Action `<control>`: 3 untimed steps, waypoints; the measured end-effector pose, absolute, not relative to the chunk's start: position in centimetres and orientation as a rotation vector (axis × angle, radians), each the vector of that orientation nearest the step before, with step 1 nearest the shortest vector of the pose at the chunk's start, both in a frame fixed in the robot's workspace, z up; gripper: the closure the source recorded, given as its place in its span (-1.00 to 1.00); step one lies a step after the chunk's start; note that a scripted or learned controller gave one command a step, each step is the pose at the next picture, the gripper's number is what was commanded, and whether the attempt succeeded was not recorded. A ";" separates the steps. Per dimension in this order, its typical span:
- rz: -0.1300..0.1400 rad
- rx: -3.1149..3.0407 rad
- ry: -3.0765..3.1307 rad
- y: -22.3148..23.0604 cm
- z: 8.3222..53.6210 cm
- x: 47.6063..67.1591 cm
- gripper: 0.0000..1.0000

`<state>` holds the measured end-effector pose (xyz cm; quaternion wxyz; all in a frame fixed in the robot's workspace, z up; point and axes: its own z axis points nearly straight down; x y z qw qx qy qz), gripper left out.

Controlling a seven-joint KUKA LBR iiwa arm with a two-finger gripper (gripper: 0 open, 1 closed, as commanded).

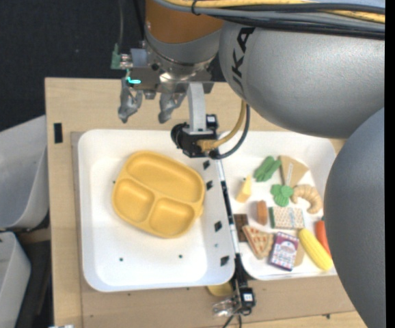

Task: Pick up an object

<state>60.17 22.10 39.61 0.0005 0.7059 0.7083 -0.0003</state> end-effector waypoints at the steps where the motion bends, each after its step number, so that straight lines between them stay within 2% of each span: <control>1: 0.001 2.212 2.226 22.0 40.7 60.3 1.00; 2: -0.022 2.227 2.223 20.3 26.0 60.4 1.00; 3: -0.005 2.222 2.221 21.7 23.1 66.7 1.00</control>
